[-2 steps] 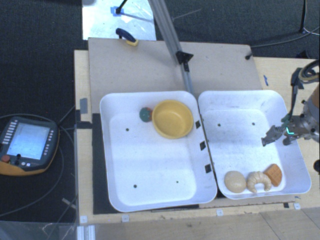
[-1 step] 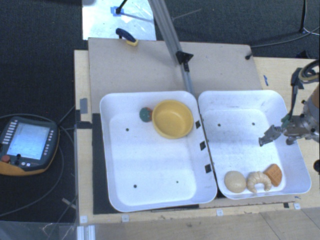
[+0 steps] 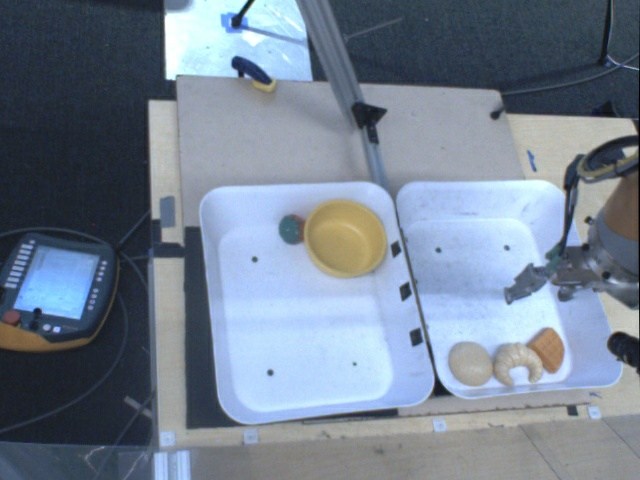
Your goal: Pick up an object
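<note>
Currently your gripper (image 3: 522, 288) hangs empty over the right bin (image 3: 470, 203), finger state unreadable, with the croissant (image 3: 517, 362) just below it in view, long axis lying across the bin's near wall.

Even, diffuse overhead light with a cool bluish cast. The white bins (image 3: 300, 368) approach overexposure, yet hold soft blue shadows inside their walls. A bright glare patch marks the floor (image 3: 200, 28) at eleven o'clock. Focus is mildly soft throughout; dark carpet (image 3: 80, 88) shows grain.
</note>
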